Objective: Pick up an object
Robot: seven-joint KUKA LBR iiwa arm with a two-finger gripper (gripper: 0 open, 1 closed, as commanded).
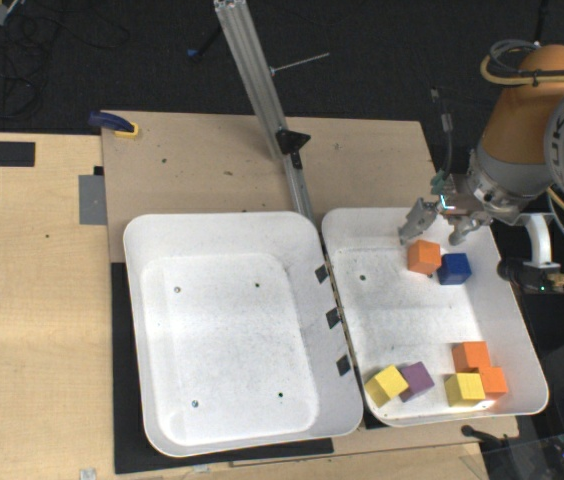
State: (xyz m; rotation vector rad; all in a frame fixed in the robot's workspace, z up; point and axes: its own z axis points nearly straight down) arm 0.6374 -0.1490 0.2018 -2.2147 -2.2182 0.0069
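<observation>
In the right bin (402, 308), an orange cube (423, 257) and a blue cube (454, 268) sit side by side near the far end. My gripper (436, 230) hangs just above and behind them, open, its two fingers spread with nothing between them. Near the bin's front edge lie a yellow cube (386, 384), a purple cube (417, 378), another yellow cube (464, 388) and two orange cubes (471, 355) (493, 380).
The left bin (227, 328) lies beside the right one, with black clips along the shared edge. A slanted aluminium bar (262, 93) rises behind the bins. A blue and yellow clamp (114, 123) lies at the bench's far left corner.
</observation>
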